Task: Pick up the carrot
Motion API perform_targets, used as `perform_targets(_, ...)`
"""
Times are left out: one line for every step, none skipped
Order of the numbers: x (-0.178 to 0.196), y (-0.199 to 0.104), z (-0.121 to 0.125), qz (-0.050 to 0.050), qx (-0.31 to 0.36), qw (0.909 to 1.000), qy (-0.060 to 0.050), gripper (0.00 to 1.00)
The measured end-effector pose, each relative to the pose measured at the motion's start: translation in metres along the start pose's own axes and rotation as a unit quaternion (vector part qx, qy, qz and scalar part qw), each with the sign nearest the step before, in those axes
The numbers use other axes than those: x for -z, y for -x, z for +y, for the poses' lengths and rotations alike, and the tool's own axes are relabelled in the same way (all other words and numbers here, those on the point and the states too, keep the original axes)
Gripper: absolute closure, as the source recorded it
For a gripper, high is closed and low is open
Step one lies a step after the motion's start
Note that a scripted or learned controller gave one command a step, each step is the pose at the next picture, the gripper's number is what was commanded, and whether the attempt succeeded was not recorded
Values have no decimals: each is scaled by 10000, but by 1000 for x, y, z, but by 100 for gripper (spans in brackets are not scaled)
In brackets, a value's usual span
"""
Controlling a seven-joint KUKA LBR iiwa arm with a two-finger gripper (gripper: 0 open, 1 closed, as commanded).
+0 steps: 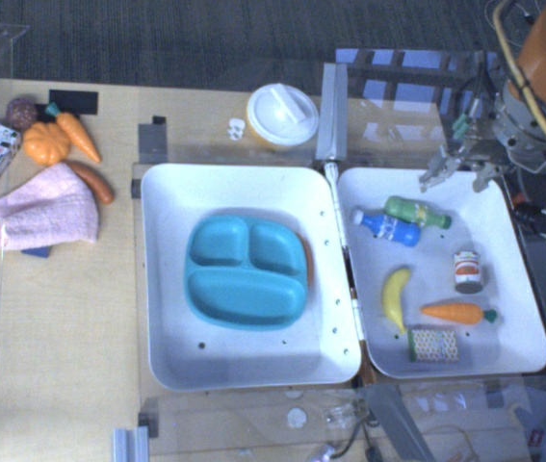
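Lying crosswise, carrot (457, 312), green top rightward.

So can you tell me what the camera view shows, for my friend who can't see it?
A robot gripper hangs open over the far edge of the right bin, which holds a carrot, a banana, two bottles, a small can and a sponge. The left bin holds a blue divided plate.

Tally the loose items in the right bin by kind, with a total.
Bottles: 2, green bottle and blue bottle
Cans: 1, can
Bananas: 1, banana
Carrots: 1, carrot
Sponges: 1, sponge
Total: 6
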State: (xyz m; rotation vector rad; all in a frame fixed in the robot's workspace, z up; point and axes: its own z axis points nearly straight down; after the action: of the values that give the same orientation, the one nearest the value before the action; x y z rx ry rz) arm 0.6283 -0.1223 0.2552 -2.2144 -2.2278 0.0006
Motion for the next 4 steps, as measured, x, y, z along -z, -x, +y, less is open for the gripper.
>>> perform_targets(-137,30,-89,6,211,9998,-15,0)
perform_targets(-164,52,-130,54,931,9956,96,0)
perform_targets(-165,21,-135,-49,1835,9830,99,0)
perform_targets(-154,21,-131,-62,1832,9830,131,100)
